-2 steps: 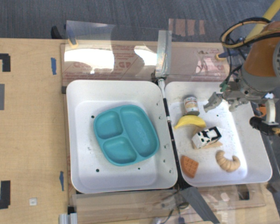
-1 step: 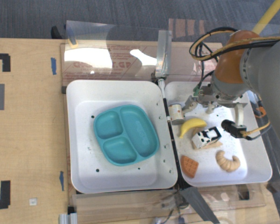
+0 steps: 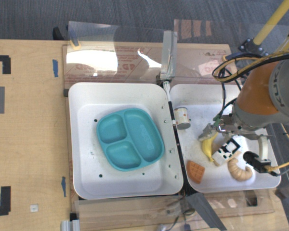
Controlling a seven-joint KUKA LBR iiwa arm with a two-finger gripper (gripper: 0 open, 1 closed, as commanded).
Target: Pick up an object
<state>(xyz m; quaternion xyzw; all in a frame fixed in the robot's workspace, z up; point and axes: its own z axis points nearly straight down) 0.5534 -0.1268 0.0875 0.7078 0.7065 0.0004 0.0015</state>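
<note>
Lying in the right bin point(image 3: 197, 102), the yellow banana point(image 3: 209, 147) sits beside a croissant point(image 3: 240, 169), a waffle piece point(image 3: 195, 170) and a small can point(image 3: 181, 118). Whether the gripper point(image 3: 220, 129) above it is spread or closed cannot be told. A teal divided plate point(image 3: 130, 138) rests in the left bin point(image 3: 82, 129).

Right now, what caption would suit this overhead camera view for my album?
Robot arm's gripper hovers over a banana in the right bin, beside a croissant; a teal plate sits left.

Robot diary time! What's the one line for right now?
arm: over right bin | gripper: above banana | holding: cannot tell | left bin: teal divided plate
</note>
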